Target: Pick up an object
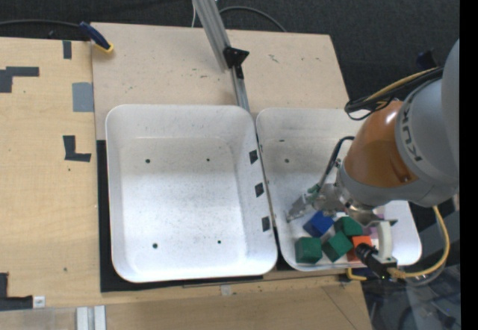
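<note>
Several small blocks lie bunched in the near corner of the right bin point(299, 134): a blue block point(319, 224), a green block point(308, 249), a second green block point(337, 246) and a third green one point(350, 228), plus an orange piece point(364, 243). My gripper point(312, 203) is low inside this bin, just above and behind the blue block, its metal tip close to the block. The orange-banded wrist point(377, 153) hides the bin's right part. Whether anything is held cannot be made out.
The left bin point(179, 187) sits beside the right one, their rims touching in the middle. A slanted metal pole point(213, 15) runs down from the top to the bins' junction. Cables trail at the right and near the front corner.
</note>
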Robot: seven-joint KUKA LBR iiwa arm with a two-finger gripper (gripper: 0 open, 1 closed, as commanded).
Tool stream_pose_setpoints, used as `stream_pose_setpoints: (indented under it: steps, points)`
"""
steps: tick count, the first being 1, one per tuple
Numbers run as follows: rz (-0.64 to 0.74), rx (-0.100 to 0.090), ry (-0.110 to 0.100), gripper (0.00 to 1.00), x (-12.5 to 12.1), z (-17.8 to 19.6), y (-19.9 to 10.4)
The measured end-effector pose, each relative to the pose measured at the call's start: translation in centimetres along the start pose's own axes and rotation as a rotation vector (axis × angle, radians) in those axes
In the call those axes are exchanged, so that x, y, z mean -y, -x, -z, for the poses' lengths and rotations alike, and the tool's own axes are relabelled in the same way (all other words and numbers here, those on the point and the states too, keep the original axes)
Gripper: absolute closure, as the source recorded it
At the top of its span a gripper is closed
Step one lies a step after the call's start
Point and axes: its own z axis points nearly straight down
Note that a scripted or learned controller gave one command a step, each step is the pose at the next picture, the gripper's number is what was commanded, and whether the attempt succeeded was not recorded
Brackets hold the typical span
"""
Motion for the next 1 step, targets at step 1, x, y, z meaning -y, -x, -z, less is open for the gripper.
stream_pose_setpoints:
  steps: [1]
  points:
    - [0.001, -0.001, 0.0, 1.0, -0.01, 1.12, -0.08]
